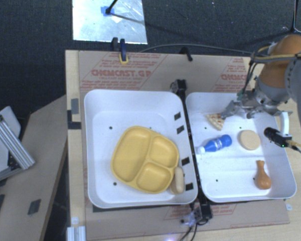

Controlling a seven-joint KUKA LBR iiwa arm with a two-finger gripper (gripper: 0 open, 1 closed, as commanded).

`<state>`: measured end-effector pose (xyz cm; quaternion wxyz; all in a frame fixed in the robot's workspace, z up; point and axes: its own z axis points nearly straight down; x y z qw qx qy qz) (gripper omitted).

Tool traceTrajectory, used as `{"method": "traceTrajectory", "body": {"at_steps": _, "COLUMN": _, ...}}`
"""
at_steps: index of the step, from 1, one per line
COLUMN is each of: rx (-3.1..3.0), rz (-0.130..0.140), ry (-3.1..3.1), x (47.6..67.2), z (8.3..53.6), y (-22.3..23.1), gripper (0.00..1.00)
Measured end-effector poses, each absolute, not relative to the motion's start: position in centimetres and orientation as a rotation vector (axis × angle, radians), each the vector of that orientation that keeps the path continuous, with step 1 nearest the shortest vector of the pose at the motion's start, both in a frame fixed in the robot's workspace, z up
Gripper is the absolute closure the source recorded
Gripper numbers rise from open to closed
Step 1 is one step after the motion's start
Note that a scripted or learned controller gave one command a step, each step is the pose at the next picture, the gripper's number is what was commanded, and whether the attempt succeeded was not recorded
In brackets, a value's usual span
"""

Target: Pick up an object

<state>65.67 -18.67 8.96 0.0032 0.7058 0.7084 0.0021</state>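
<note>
Where dark carpet shows, bench [140, 67] bears bins [135, 102].

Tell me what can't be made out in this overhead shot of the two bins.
- Gripper over the triangular waffle-patterned slice: too small and blurred to judge the grip.
- Tan bread-roll shape: partly tucked under the yellow divided plastic plate.
- Grey arm: cut off by the right edge.

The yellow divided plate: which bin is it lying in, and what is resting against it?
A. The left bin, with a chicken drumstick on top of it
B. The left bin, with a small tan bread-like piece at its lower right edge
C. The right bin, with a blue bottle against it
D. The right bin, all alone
B: the yellow divided plate lies in the left bin, and the tan bread-like piece sits against its lower right edge.
</note>
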Motion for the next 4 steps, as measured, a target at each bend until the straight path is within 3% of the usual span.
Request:
{"method": "traceTrajectory", "body": {"at_steps": 1, "rx": 2.204, "rz": 0.02, "ry": 2.217, "x": 66.0, "z": 10.5, "y": -18.6, "gripper": 1.0}}
{"method": "traceTrajectory", "body": {"at_steps": 2, "rx": 2.212, "rz": 0.006, "ry": 2.223, "x": 66.2, "z": 15.2, "y": -17.8, "gripper": 1.0}}
{"method": "traceTrajectory", "body": {"at_steps": 4, "rx": 2.211, "rz": 0.006, "ry": 2.223, "x": 66.8, "z": 24.3, "y": -18.1, "gripper": 1.0}}
